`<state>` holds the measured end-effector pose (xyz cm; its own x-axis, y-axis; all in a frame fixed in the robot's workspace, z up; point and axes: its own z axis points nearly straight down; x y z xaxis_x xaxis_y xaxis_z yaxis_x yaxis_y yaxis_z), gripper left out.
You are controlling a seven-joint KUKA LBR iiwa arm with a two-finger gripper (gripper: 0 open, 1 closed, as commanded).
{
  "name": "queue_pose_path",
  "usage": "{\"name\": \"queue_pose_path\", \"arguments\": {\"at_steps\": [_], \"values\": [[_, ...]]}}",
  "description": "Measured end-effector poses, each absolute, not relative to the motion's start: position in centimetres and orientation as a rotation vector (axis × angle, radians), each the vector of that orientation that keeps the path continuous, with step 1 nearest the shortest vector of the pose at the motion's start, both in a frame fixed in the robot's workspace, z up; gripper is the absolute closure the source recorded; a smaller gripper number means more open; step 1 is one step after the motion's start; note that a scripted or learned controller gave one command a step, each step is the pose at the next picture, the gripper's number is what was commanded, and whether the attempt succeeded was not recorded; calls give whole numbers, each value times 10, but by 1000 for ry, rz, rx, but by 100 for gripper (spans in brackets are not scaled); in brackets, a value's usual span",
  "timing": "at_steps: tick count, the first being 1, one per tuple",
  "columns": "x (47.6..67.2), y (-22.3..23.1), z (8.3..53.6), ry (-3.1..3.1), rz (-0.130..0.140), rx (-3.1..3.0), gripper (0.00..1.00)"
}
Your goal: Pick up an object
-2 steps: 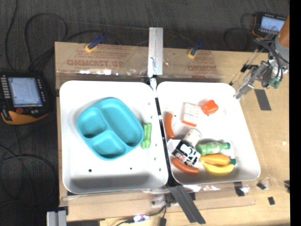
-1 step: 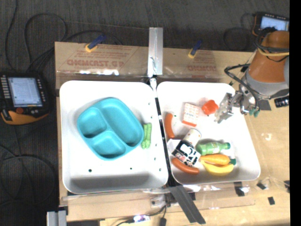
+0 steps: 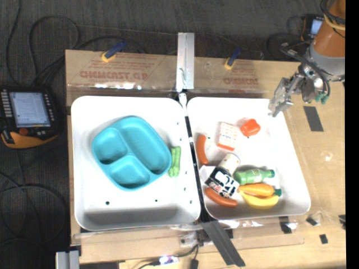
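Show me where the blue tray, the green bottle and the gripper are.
blue tray (image 3: 130, 152): camera view, on its middle divider.
green bottle (image 3: 253, 176): camera view, on its body.
gripper (image 3: 277, 107): camera view, between its fingertips.

You were looking down on a wooden bench standing on dark grey carpet. Black cables trailed over the carpet at ten o'clock, and a handheld control tablet with a lit screen lay at nine o'clock. A clear plastic sheet with red lettering stood along the bench's far edge, held by two clamps with yellow and blue grips. Strips of black tape marked the bench at three o'clock. Light fell evenly from above.
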<state>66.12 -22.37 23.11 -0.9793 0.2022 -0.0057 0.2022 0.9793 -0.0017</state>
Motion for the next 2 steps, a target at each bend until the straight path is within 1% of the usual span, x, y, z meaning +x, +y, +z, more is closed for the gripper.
{"name": "queue_pose_path", "arguments": {"at_steps": [1,2], "values": [[623,-168,105,3140,-2,0,100],[653,-185,137,3111,4,400,100]]}}
